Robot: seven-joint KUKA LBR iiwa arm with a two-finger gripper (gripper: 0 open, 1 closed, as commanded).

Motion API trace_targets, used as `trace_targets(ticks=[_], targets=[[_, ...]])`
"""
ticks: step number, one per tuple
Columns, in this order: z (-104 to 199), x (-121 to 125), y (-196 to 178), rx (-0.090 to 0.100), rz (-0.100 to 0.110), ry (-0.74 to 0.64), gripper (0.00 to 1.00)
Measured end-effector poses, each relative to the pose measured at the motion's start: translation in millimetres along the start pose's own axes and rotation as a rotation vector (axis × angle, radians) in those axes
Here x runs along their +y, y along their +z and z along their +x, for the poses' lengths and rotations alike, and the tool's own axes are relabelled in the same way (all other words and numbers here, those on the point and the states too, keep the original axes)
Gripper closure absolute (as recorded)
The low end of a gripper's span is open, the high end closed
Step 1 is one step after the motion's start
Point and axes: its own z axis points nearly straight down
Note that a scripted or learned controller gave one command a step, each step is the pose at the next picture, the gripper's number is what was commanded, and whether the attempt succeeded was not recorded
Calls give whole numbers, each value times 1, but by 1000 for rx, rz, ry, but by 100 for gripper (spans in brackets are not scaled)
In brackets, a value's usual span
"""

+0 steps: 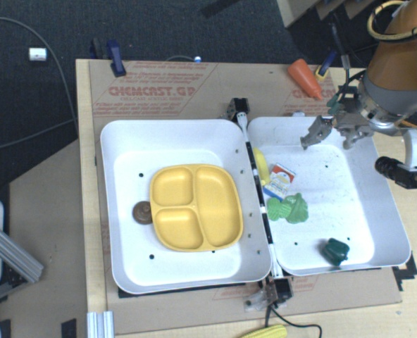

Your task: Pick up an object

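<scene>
From my remote station I see the hand [330,136] hanging over the far end of the right bin [377,210], its two fingers spread apart with nothing between them. A yellow banana [260,167] lies along the bin's left wall, long axis running near to far. It sits left of the hand, nearer me, well apart.

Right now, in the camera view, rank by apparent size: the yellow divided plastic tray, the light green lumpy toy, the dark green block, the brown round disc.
1. Yellow divided plastic tray
2. Light green lumpy toy
3. Dark green block and brown round disc: unsure, since the tray hides part of the disc.
</scene>
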Motion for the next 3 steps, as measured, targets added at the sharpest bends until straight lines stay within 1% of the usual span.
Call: trace_targets(ticks=[1,2,3], targets=[[-8,-62,79,0,2,1,0],[22,-107,138,1,2,1,0],[-24,-64,137,-1,0,1,0]])
